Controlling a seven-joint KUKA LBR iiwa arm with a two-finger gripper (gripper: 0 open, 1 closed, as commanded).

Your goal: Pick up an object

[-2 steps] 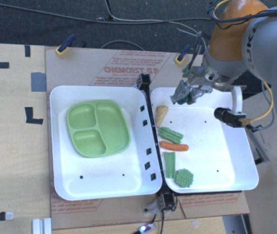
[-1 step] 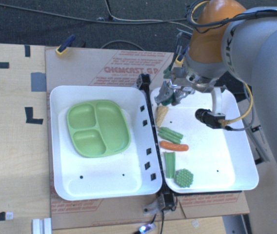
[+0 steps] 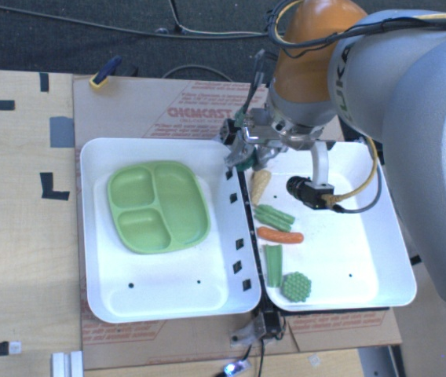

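White bins (image 3: 97, 289): green tray (image 3: 159, 206), vegetables (image 3: 279, 236)

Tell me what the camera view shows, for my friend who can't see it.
A grey and orange robot arm reaches over two white bins. The right bin has toy vegetables: corn, a carrot and broccoli. The left bin has a green plate.

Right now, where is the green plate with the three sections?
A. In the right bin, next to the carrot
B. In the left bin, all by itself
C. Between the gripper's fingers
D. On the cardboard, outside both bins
B. The green divided plate lies flat in the left bin, while the carrot and the other toy vegetables are in the right bin.
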